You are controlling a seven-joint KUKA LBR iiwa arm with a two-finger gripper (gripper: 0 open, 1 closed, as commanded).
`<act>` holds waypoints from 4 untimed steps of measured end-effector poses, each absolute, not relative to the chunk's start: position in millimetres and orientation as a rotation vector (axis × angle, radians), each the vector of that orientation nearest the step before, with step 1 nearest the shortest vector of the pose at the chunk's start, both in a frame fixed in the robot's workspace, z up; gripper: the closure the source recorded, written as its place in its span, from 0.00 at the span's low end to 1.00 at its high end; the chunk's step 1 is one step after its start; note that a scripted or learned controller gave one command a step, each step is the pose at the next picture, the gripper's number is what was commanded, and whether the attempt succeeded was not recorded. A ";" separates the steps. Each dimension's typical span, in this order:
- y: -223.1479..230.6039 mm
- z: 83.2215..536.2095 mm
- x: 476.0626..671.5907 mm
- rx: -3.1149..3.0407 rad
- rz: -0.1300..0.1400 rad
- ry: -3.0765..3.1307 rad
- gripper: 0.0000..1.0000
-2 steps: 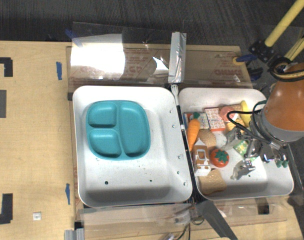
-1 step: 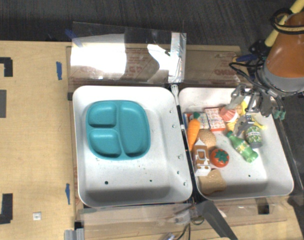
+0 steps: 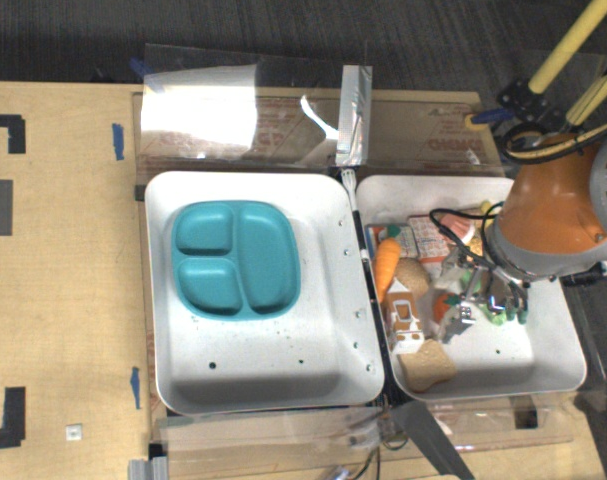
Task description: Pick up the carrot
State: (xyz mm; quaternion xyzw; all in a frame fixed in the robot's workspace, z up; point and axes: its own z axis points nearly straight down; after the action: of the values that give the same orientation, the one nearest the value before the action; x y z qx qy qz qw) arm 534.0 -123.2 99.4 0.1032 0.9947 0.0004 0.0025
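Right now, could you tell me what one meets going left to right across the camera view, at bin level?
Cardboard bench top → teal divided plate in the left bin → carrot in the right bin → gripper.

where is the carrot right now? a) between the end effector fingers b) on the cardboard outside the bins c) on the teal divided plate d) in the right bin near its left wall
d: the carrot lies in the right bin close to its left wall, apart from the end effector, while the teal divided plate sits in the left bin.
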 end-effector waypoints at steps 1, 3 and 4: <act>-82.9 207.4 568.3 0.693 0.002 3.053 0.00; -88.0 106.2 599.6 0.585 0.004 3.064 0.00; -139.4 102.9 548.2 0.041 -0.009 3.096 0.00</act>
State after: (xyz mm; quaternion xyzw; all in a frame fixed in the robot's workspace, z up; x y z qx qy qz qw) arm 548.2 -139.4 102.9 0.0133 0.9996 -0.0029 0.0229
